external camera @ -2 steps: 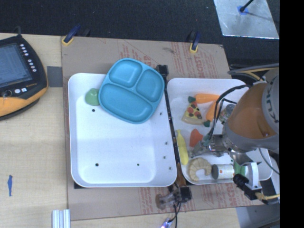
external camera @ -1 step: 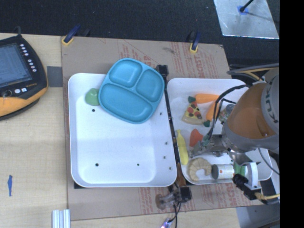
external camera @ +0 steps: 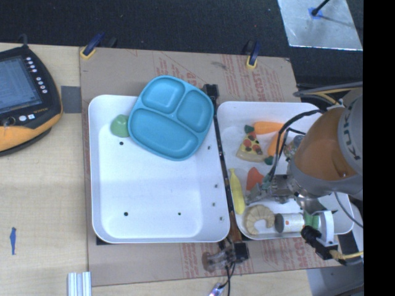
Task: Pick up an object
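Observation:
My arm (external camera: 321,153) reaches over the right bin (external camera: 229,113) from the right. Its gripper (external camera: 266,191) points down into the middle of that bin, mostly hidden under the wrist. Around it lie a red-orange piece (external camera: 254,177), a yellow banana-like piece (external camera: 236,191) along the bin's left wall, and a beige pastry (external camera: 259,217) at the front. A small white bottle (external camera: 289,222) lies beside the pastry. Farther back are a pizza slice (external camera: 250,147) and a carrot (external camera: 268,127). I see nothing held.
The left bin (external camera: 154,208) holds a blue divided plate (external camera: 170,117) at its back, partly over the rim, with a green item (external camera: 120,125) peeking from under it. A teach pendant (external camera: 24,97) lies at the far left. Blue clamps (external camera: 252,55) hold the cardboard base.

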